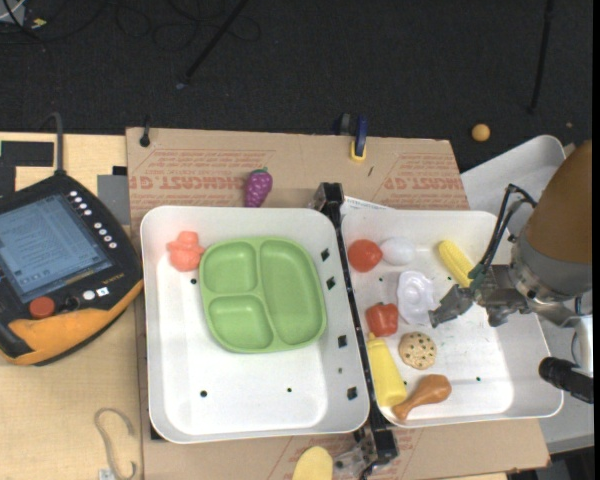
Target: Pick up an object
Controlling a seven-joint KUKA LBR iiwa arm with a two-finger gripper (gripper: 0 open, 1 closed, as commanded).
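Observation:
My gripper (446, 313) hangs low over the middle of the right bin (525, 393), reaching in from the right. Its tip sits just right of a clear white plastic piece (415, 293) and above a round cookie (417, 349). Nothing visibly sits in its grasp. Around it lie a yellow corn cob (455, 260), a red tomato (364, 255), a white lump (398, 252), a red pepper (382, 319), a yellow bottle (385, 368) and a brown drumstick (423, 395).
The left bin (180, 378) holds a green divided plate (262, 294) and a pink-orange toy (184, 251). Purple grapes (258, 186) lie on the cardboard behind, a yellow lemon (313, 463) in front. A teach pendant (50, 258) rests at the far left.

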